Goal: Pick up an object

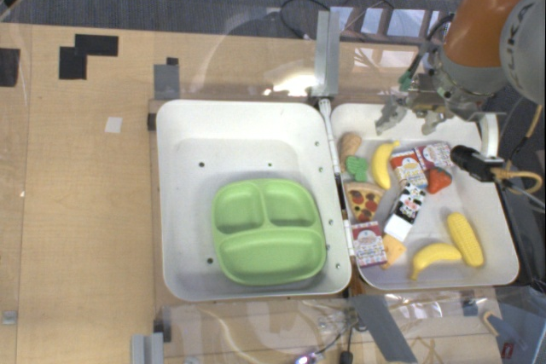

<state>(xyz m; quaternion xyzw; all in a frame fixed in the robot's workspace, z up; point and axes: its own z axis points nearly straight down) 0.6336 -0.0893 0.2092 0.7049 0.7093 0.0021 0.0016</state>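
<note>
Tool (410, 121) spread open with nothing between its fingers, above the right bin's (509, 264) far end, curved yellow banana (381, 164) lying just below it, green divided plate (268, 229) well to its left

Bright even overhead light, glare on the left bin's (256, 111) far rim, soft shadows, slightly blurry throughout

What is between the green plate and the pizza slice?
In the camera view, the raised white walls where the two bins meet lie between the green plate and the pizza slice. No toy sits in that gap.
</note>
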